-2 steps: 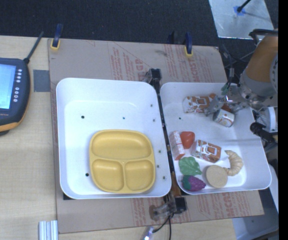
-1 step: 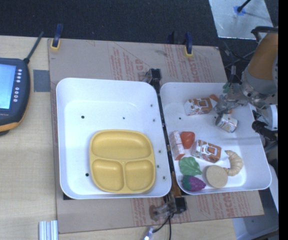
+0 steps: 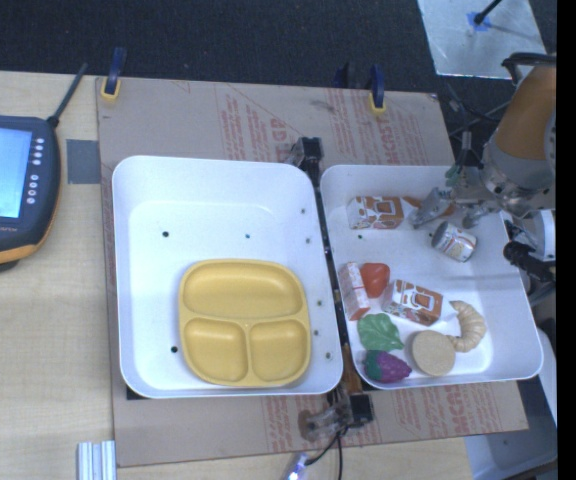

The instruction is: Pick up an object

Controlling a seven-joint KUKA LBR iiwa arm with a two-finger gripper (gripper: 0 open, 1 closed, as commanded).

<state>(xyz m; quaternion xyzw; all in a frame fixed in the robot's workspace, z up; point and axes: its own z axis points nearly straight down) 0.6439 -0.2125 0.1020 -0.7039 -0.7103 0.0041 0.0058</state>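
Camera view: the gripper [image 3: 446, 211] is seen above the right bin [image 3: 528, 363], near its far edge; its grasp state cannot be told. A small can [image 3: 455, 242] is found just beside it, toward the bin's centre.

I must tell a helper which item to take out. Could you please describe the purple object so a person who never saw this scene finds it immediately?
Look at the right white bin, the one crowded with small items. Go to its near left corner: the purple object lies there, just below a green leafy piece and left of a round tan disc. It is the only purple thing in the bin.
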